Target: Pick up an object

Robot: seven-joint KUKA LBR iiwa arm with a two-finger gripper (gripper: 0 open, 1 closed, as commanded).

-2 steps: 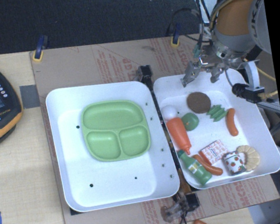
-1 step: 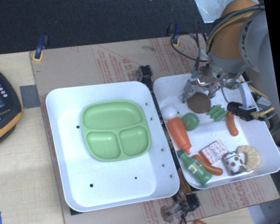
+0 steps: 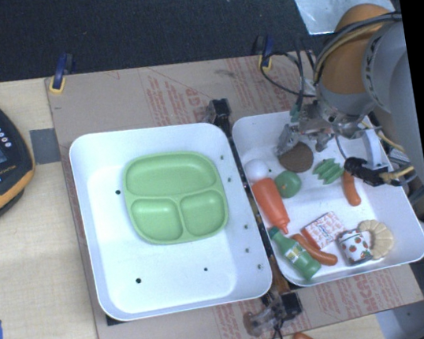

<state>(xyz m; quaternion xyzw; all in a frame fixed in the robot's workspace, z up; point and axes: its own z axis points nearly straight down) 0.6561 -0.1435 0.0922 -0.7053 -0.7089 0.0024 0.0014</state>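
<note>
Near edge of my right-hand bin [image 3: 417, 252]: a cookie [image 3: 380, 235], a small printed cup [image 3: 354, 247], a wrapped packet [image 3: 323, 228], a green bottle [image 3: 297, 255] and a red sausage [image 3: 315, 249] lie crowded together. Mid-bin, an orange carrot [image 3: 270, 203] rests beside a green ball [image 3: 288, 184], with a green bean pod [image 3: 328, 170] apart. Farther back, my gripper [image 3: 297, 143] hangs over a brown round piece [image 3: 298, 159]; whether it is spread or pinched, I cannot tell. The brown piece looks light, hard, smooth toy plastic, likely slippery; I judge a grasp across its widest middle safest. The left bin [image 3: 101, 222] carries a green divided plate [image 3: 174, 194].
</note>
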